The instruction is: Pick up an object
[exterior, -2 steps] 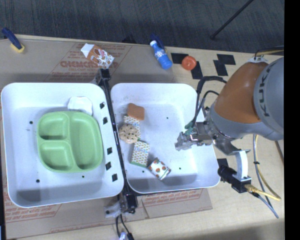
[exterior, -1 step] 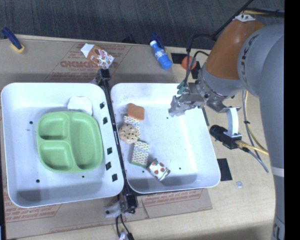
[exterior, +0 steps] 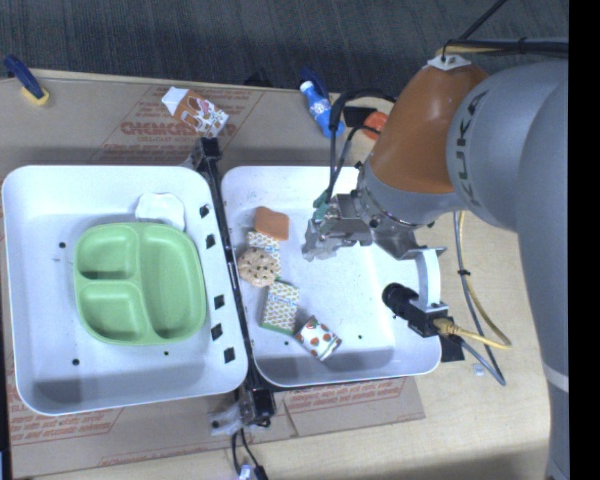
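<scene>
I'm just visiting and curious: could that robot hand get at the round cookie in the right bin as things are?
Probably yes. The hand hangs over the right bin, and the cookie lies uncovered to its left, though small packets crowd it closely.

The 2 bins [exterior: 40,368] look like smooth white plastic with a slight sheen. The green divided plate [exterior: 140,283] is matt plastic. Printed brown cardboard [exterior: 130,128] lies under them. The arm [exterior: 510,148] has a smooth grey shell and a glossy orange band [exterior: 430,128].

pincer [exterior: 315,245] fingertips indistinct; arm [exterior: 500,138] cropped
</scene>
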`<state>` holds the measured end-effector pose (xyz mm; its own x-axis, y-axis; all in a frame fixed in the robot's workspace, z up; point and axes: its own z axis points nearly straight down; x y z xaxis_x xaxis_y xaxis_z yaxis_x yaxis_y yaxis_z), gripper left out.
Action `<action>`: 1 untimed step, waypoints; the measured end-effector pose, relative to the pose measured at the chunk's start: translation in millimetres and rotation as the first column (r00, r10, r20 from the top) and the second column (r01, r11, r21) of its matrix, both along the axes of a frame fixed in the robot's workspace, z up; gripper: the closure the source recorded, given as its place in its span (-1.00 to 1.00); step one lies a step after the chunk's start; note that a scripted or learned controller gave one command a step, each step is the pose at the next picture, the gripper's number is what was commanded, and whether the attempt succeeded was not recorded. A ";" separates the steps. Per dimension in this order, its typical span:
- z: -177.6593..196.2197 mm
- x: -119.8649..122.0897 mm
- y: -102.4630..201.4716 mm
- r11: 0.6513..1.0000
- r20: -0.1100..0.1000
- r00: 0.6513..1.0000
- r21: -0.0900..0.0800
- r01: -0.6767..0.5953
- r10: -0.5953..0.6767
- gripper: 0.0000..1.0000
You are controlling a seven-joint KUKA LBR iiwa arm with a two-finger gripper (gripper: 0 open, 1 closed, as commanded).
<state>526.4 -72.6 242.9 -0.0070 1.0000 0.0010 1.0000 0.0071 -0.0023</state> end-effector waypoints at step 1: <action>0.0 -0.1 -0.6 1.000 0.000 1.000 0.000 0.001 -0.001 -1.00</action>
